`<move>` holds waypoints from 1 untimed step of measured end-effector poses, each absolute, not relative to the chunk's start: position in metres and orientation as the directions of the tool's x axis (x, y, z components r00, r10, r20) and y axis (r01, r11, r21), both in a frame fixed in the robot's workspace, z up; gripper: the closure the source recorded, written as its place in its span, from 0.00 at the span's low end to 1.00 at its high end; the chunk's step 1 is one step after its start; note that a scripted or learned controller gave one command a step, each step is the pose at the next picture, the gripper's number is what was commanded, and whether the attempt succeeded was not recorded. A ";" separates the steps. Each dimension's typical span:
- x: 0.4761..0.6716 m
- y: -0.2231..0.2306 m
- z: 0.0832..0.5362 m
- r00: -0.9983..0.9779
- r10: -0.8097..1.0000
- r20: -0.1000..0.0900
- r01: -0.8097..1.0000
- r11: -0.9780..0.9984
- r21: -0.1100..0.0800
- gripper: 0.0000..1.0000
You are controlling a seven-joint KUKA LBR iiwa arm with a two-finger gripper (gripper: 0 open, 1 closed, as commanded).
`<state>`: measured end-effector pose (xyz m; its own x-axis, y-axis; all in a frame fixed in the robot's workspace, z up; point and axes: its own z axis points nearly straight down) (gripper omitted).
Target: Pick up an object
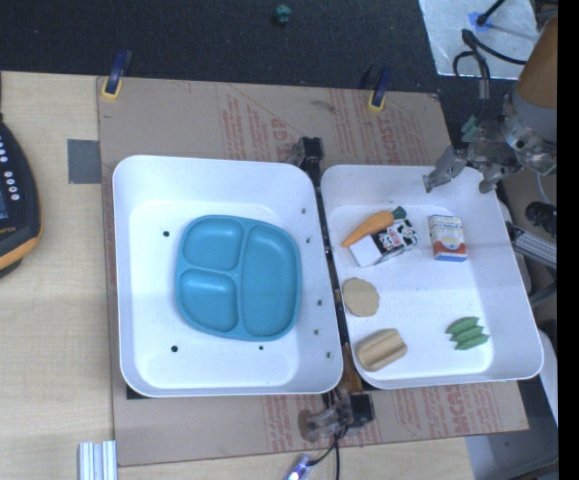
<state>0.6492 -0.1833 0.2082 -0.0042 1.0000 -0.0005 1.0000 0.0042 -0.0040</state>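
My two-finger gripper [467, 171] hangs over the far right corner of the shallow white right-hand bin [504, 298], fingers spread wide with nothing between them — the pick is not yet made. Candidates lie loose on that bin's floor: an orange toy carrot with a green top [369, 227] touching a black-and-white printed carton [386, 242], a small red-and-white box [448, 237] just right of them and nearest my fingers, a round tan biscuit [360, 296], a tan bread roll [381, 348] near the front, and a green pea pod [467, 332] toward the near right. The box stands apart from its neighbours, so I judge it the cleanest approach. The left-hand white bin [139, 268] holds a blue three-compartment plastic plate [238, 277], centred, well apart from my work.
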 end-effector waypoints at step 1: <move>0.633 -0.212 0.135 -0.004 1.000 -0.001 1.000 0.004 -0.006 0.00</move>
